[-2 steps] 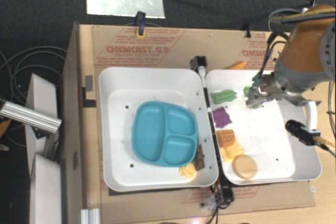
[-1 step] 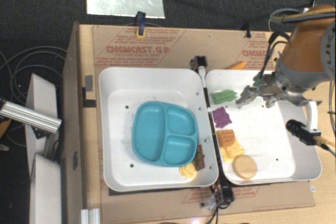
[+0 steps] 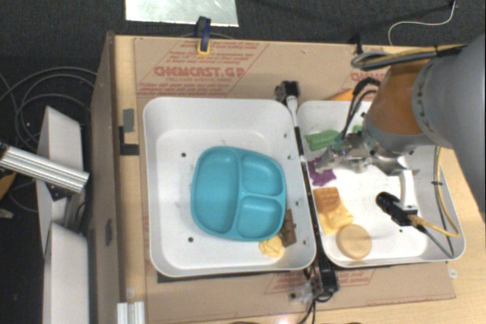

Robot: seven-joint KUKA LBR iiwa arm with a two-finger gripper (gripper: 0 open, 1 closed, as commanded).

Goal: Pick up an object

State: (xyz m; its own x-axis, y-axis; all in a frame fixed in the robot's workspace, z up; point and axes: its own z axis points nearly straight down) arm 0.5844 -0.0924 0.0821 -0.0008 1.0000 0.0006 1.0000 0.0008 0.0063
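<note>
White bins counted: two, the left bin (image 3: 171,134) and the right bin (image 3: 395,245), set side by side on a cardboard sheet (image 3: 228,55).

Left bin contents, three items: one teal divided plate (image 3: 235,193) with three compartments, one small yellow piece (image 3: 270,246) and one brown piece (image 3: 289,230). Both pieces are seen at the plate's lower right edge, against the bin wall.

Right bin contents, five items: one green block (image 3: 322,139), one purple piece (image 3: 322,175), one orange-brown slab (image 3: 327,199), one yellow lump (image 3: 335,220) touching the slab's lower side, and one round tan disc (image 3: 354,240).

One grey arm (image 3: 437,99) with an orange band is recorded reaching in from the right. Its claw (image 3: 332,158) is placed low in the right bin's upper left part, between the green block and the purple piece. The purple piece lies just beside the claw tip, on its near side; contact cannot be judged. Whether the claw is apart or together cannot be told, and nothing is seen clamped in it.

Red print on the cardboard is read as "CHEMCAST GP"; the smaller lines are not legible.
</note>
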